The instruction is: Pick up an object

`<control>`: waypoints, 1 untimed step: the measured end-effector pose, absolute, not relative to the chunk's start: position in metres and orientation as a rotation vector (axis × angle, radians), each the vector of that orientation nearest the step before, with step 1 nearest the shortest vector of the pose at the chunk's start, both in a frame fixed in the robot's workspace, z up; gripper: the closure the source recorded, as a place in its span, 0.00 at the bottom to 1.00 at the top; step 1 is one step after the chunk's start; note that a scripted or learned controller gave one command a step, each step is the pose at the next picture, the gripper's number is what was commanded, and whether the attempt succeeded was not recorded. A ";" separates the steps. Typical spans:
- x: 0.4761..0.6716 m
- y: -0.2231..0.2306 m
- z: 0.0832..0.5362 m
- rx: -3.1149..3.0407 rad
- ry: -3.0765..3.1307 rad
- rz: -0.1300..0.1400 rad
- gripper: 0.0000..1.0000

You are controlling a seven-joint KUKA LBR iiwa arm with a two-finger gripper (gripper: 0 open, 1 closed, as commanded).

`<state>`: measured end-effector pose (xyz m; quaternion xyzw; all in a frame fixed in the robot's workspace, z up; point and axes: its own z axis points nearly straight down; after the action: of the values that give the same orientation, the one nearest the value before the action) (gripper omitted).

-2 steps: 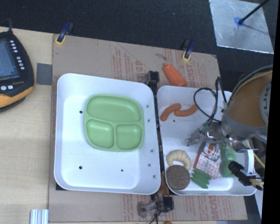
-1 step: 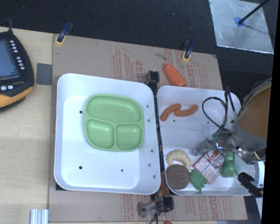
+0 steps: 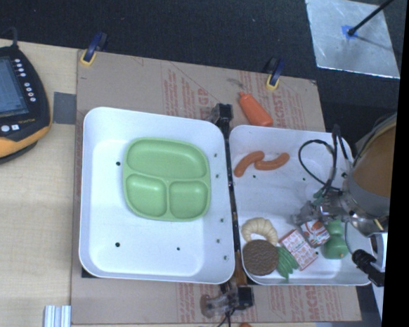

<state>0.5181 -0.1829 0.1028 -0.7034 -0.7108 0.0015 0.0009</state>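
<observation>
Object: no single target is showing itself; the candidates are all lying in the right bin (image 3: 263, 139), where the arm is reaching.
Worktop (image 3: 25, 208): carrying two white bins side by side.
Left bin (image 3: 97, 186): holding a green divided plate (image 3: 166, 179).
Right bin: holding a sausage (image 3: 261, 162), croissant (image 3: 259, 228), brown cookie (image 3: 260, 257), red packet (image 3: 300, 246) and green piece (image 3: 335, 246).
Pincer (image 3: 319, 216): hovering low over the packet and green piece; whether it is spread or pinching, I cannot tell.

Fixed overhead camera — slanted down on bins (image 3: 90, 185).
</observation>
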 end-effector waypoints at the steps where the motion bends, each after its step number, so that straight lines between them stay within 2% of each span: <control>1: 0.545 -0.110 0.180 -2.214 -2.226 0.001 1.00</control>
<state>0.5446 -0.1105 0.1800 -0.7053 -0.7089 0.0003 0.0009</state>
